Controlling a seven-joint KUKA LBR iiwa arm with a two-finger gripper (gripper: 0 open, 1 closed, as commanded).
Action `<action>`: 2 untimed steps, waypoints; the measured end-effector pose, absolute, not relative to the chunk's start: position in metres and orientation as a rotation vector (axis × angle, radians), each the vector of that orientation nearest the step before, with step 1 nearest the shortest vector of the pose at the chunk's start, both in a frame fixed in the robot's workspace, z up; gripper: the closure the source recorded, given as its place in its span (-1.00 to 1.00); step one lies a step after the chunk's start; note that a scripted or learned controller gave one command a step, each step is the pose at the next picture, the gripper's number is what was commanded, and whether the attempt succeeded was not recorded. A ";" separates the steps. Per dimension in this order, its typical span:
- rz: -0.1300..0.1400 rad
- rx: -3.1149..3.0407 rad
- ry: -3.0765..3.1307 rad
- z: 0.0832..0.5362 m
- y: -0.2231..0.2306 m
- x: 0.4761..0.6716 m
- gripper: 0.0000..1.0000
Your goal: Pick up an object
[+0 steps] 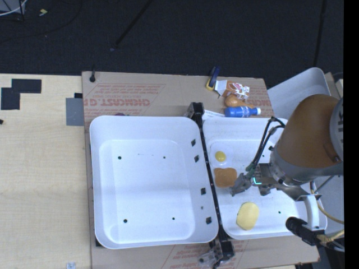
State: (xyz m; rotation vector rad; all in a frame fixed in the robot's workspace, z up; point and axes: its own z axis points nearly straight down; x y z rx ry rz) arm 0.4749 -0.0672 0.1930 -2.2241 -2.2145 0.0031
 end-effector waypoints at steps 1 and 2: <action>0.005 -2.231 -2.212 0.086 -0.171 0.494 -1.00; -0.004 -2.217 -2.224 0.087 -0.135 0.555 -1.00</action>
